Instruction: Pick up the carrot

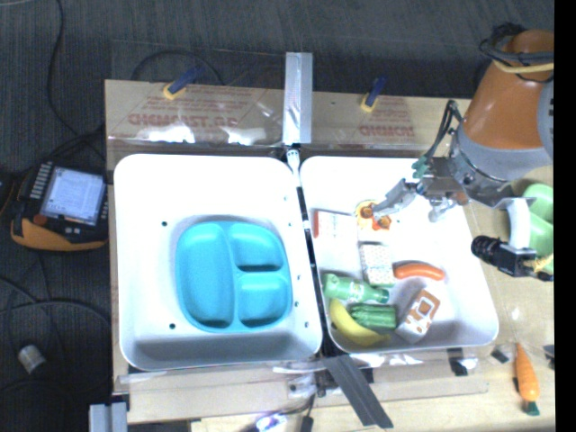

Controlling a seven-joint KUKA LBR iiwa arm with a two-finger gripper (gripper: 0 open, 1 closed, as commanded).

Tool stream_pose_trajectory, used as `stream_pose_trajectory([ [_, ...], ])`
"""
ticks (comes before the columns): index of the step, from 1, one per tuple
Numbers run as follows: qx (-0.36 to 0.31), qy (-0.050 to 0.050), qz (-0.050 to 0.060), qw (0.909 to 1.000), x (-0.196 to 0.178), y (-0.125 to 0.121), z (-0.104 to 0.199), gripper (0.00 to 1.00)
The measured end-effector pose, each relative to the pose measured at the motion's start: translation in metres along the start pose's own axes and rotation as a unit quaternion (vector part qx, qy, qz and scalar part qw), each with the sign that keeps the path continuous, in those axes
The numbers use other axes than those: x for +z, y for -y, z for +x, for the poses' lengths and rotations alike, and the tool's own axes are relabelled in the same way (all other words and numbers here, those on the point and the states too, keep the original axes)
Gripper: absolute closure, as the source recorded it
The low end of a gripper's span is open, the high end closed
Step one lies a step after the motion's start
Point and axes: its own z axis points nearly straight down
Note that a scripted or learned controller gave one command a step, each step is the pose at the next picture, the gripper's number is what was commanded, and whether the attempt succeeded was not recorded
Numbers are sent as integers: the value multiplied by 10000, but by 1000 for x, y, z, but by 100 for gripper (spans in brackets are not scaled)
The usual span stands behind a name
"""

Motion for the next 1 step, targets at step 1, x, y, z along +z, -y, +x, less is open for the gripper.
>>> stream_pose_trajectory([
  [1, -423, 1, 1, 9991, 38, 39, -25, 0],
])
